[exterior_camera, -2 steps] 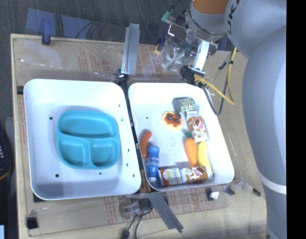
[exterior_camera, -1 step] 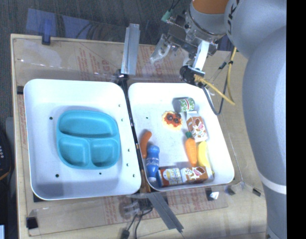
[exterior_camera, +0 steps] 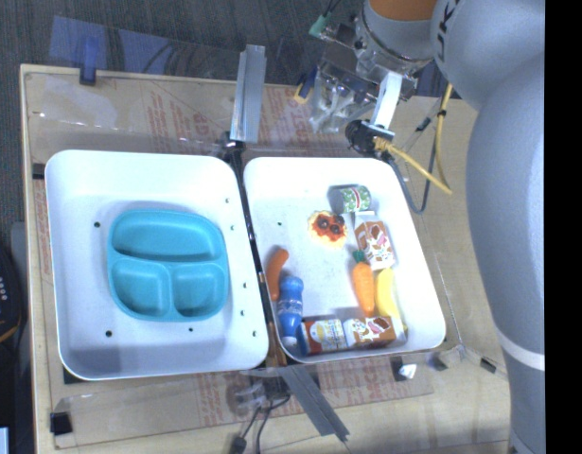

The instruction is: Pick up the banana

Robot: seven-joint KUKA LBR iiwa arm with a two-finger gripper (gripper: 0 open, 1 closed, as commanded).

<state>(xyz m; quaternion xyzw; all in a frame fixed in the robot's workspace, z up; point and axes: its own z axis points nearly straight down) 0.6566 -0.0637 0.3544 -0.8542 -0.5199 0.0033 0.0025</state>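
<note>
The yellow banana (exterior_camera: 388,297) lies lengthwise near the right wall of the right bin (exterior_camera: 415,253), touching an orange carrot (exterior_camera: 364,288) on its left. My gripper (exterior_camera: 333,109) hangs above the bench beyond the right bin's far edge, well away from the banana. Its pale fingers stand open with nothing between them.
The right bin also holds a green can (exterior_camera: 350,198), a yellow-orange toy (exterior_camera: 326,226), a small carton (exterior_camera: 374,242), an orange stick (exterior_camera: 274,270), a blue bottle (exterior_camera: 290,310) and a flat box (exterior_camera: 352,332). A blue divided tray (exterior_camera: 167,263) sits in the left bin (exterior_camera: 73,187).
</note>
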